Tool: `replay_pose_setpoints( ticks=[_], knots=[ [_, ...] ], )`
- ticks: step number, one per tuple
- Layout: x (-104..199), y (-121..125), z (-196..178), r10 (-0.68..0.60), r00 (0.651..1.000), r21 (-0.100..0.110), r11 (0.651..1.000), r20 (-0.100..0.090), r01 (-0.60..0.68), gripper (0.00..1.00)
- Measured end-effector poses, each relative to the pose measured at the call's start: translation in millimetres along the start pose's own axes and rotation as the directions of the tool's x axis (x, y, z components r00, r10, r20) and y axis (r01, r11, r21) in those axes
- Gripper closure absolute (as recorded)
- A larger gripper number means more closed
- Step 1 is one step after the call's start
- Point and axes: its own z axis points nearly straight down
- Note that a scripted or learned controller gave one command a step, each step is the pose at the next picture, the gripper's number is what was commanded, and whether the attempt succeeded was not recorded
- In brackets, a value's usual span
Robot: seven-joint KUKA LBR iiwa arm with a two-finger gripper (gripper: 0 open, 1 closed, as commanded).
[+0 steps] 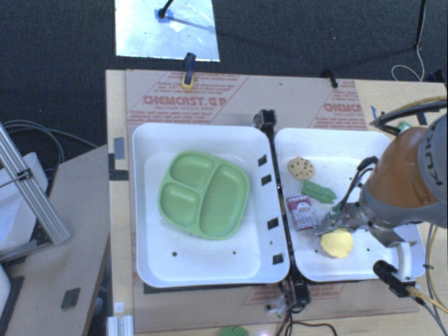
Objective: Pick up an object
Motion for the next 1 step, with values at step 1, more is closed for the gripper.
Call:
replay_pose_setpoints(
  ticks=[1],
  knots=[
    [98.8,23.3,-93.8,-0.009,1.0,-0.007,1.0,0.0,0.009,1.0]
  ],
)
